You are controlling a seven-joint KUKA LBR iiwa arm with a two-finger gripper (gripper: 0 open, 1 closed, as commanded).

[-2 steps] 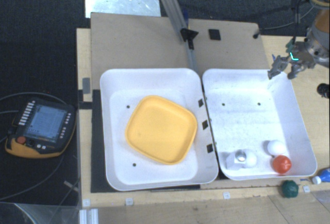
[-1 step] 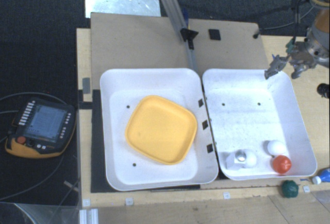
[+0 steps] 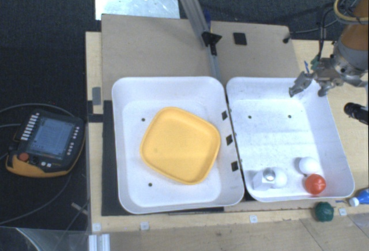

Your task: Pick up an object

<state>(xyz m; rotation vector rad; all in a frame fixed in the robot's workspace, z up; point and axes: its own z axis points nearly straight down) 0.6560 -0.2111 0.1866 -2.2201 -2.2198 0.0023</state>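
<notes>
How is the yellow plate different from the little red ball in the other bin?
The yellow plate is broad, flat and squarish with rounded corners; the red ball is small and round. The plate lies alone near the middle of the left bin; the ball sits in the right bin, at its near right corner, close to a white ball. Both rest on a bin floor, well away from the claw.

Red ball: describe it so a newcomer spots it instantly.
Find the right bin of the two white ones. Go to its near right corner, where small things cluster. The red ball sits just below a white ball, and it is the sole red item there.
</notes>
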